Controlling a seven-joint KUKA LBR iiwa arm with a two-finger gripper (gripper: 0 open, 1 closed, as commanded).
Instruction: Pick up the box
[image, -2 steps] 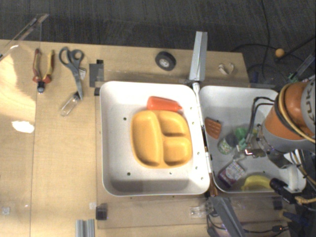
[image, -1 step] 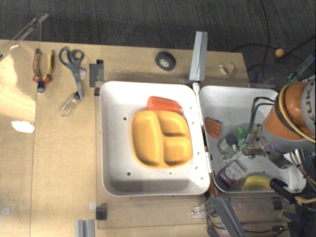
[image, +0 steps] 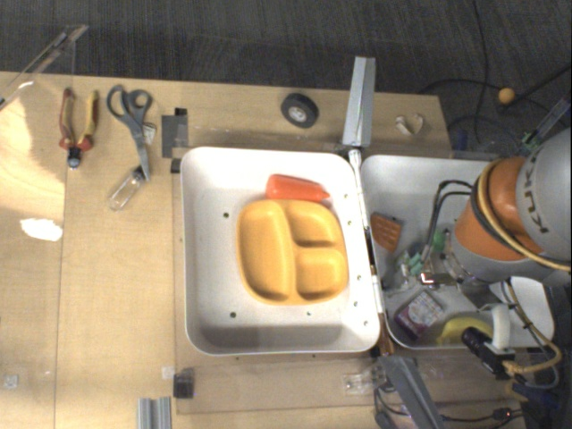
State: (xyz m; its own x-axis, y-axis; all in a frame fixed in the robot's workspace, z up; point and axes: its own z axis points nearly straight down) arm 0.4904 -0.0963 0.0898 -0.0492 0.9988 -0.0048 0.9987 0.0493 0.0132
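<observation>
In the right bin, a small orange-brown box lies against the left wall. A purple and white packet sits nearer the front of the same bin. My gripper hangs low between these two, just right of the bin's left wall. It is below the orange-brown box and above the purple packet. The grey arm with its orange band covers the bin's right half. I see nothing held in the gripper.
A yellow banana-like object and a white cup lie at the right bin's front. The left bin holds a yellow divided tray and a red-orange item. Scissors, pliers and a tape roll lie on the bench.
</observation>
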